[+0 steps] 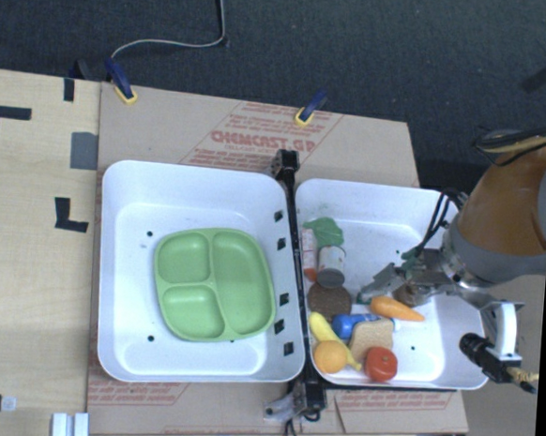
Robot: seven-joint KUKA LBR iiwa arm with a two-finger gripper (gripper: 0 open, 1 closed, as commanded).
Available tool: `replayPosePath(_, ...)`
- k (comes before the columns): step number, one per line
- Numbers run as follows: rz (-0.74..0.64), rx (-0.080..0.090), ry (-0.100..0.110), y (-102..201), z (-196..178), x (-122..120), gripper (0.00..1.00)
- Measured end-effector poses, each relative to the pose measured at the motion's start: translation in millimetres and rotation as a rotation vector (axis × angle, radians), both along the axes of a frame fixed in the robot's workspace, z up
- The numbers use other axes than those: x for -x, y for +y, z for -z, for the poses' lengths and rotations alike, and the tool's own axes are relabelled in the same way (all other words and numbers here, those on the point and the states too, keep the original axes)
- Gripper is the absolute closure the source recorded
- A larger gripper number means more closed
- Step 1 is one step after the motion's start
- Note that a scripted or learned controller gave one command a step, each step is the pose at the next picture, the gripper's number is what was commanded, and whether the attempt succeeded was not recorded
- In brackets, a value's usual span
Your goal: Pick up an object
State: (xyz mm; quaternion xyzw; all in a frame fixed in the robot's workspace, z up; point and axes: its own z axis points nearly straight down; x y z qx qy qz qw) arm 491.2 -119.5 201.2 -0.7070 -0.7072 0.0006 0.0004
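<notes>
The right bin (387, 204) holds a cluster of toy foods along its left and front sides. Among them are an orange carrot (398, 310), a red tomato (382, 364), a tan bread slice (373, 337), a blue piece (352, 322), a yellow banana (320, 326) and an orange fruit (331, 357). A brown disc (330, 300), a small can (331, 259) and a green piece (325, 231) lie further back. My gripper (385, 285) hangs low inside this bin, just above and behind the carrot. Nothing shows in its grasp.
The left bin (120, 247) holds a green divided plate (214, 283). A black divider (288, 261) runs between the bins. The grey and orange arm (503, 221) reaches in over the right bin's right wall. The bin's back right floor (384, 235) is bare white.
</notes>
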Motion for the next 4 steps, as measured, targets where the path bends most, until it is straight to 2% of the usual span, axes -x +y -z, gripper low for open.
replayPosePath(1, 0.001, 0.009, -0.022, -17.6, 99.4, -21.8, 0.0)
replayPosePath(2, 0.004, 0.013, -0.022, -19.9, 89.5, -21.6, 1.0)
replayPosePath(3, 0.004, 0.012, -0.022, -19.8, 89.7, -21.4, 0.0)
replayPosePath(4, 0.0, 0.005, -0.007, 22.4, 114.7, -98.4, 0.0)
